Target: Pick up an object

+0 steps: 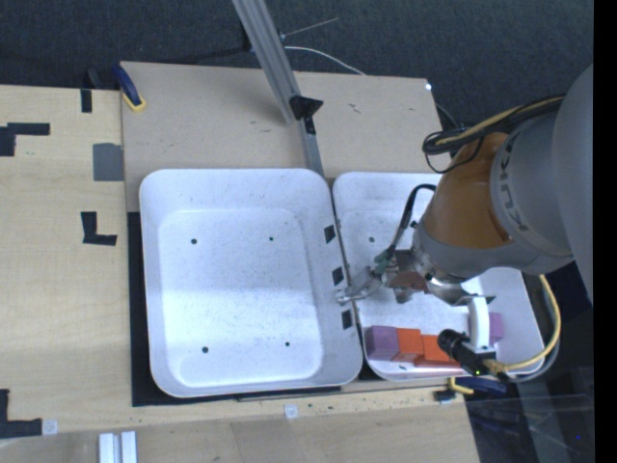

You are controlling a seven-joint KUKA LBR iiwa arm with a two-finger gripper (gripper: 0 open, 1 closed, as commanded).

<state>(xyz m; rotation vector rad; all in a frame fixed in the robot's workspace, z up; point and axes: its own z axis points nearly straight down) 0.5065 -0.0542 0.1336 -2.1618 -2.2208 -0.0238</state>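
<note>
The grey-and-orange arm's hand [371, 283] is lowered into the right shallow white bin [362, 196]; its grip cannot be told. A purple block [383, 340] and orange block [416, 345] are seen nearby

Purple block [384, 340] touching orange block [416, 345], right bin's [371, 201] near edge.

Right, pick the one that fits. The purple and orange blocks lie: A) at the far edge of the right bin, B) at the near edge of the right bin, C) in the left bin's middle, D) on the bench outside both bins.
B: the purple block and the orange block sit side by side at the right bin's near edge, just below the gripper.
</note>
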